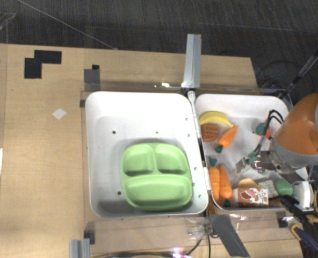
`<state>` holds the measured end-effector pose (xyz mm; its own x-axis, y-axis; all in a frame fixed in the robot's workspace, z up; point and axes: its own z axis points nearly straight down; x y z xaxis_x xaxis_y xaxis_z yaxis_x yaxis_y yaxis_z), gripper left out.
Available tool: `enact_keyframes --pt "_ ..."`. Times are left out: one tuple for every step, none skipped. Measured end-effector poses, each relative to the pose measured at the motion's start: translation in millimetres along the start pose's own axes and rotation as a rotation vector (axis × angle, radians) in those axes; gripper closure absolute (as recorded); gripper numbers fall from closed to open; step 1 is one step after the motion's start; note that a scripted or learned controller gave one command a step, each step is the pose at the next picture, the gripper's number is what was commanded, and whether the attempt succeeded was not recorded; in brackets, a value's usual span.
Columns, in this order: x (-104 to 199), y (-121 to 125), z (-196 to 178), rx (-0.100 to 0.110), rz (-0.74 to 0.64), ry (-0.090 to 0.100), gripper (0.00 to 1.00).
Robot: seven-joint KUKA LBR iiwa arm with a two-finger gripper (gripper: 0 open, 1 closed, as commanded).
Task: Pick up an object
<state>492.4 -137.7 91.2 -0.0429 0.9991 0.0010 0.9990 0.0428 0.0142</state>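
Note:
The right bin (239, 104) holds several toy foods. A yellow banana (214, 117) lies at its far left, with a brown waffle-like piece (211, 131) just in front and a small carrot (228, 135) beside it. Two orange carrots (218, 180) lie along the near left wall. A brown bottle (252, 194) with a label lies on its side at the near edge. My gripper (248, 163) hangs low in the bin, just above the bottle and right of the carrots. The wrist with the orange band (300, 131) covers the bin's right part.
The left bin (102, 112) holds a green divided plate (157, 174) in its near half. A metal post (192, 61) stands behind the wall between the bins. A green object (283, 187) lies at the right bin's near right corner, by cables.

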Motion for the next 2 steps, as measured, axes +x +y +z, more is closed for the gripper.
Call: enact_keyframes --pt "2.6 3.5 -9.5 -0.004 -0.002 0.005 1.00" --pt "2.6 3.4 -9.4 -0.004 -0.002 0.005 0.00"
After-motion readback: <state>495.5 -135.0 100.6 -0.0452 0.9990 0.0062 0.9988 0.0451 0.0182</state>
